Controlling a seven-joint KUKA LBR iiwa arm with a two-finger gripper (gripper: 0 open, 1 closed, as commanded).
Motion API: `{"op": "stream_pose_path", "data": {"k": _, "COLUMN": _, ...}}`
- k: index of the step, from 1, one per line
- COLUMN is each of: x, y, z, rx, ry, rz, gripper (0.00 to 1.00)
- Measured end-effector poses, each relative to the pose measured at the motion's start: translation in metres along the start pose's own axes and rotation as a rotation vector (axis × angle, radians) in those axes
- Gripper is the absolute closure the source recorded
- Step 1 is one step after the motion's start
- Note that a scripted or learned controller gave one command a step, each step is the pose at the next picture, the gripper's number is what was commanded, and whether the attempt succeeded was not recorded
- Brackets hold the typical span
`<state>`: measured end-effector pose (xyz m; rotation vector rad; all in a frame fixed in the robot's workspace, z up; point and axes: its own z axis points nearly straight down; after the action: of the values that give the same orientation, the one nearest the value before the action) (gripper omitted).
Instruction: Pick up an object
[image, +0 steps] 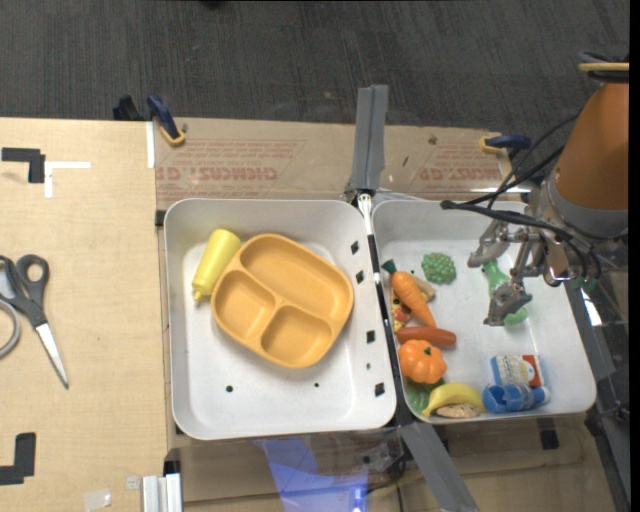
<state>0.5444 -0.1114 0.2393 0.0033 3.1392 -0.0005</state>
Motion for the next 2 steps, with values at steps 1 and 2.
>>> {"op": "stream_pose_path", "data": {"k": 1, "x": -0.028, "y": 0.009, "z": 0.143, "rx": 0.001, "ry": -0.006, "rz": -0.107, "gripper": 0.0}}
{"op": "stream_pose_path", "data": {"k": 2, "x": -0.024, "y": -0.047, "z": 0.145, "rx": 0.001, "ry": -0.005, "rz": -0.288, "gripper": 0.0}}
